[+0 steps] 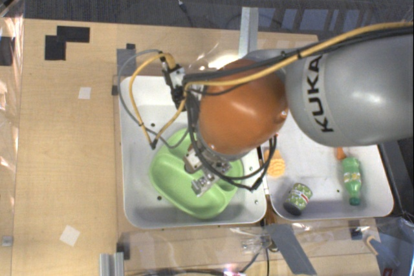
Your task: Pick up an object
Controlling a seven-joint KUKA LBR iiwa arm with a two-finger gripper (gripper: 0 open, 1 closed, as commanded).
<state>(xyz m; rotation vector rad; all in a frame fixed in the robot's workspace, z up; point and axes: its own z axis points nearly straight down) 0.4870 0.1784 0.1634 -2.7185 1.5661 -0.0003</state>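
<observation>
Over the left bin [132, 203], the gripper [206, 183] hangs low above the green bowl [174, 181], probably lined up to grab its rim, though whether its fingers are spread or closed I cannot tell.

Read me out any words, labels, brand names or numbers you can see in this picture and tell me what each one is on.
"KUKA": black capitals running up the grey arm, beside the orange band.
The can's label in the right bin: printed pattern, too small and blurred to read.
The green bottle: any label is too small to read.
The black block marks on the bench: shapes, no letters.
</observation>
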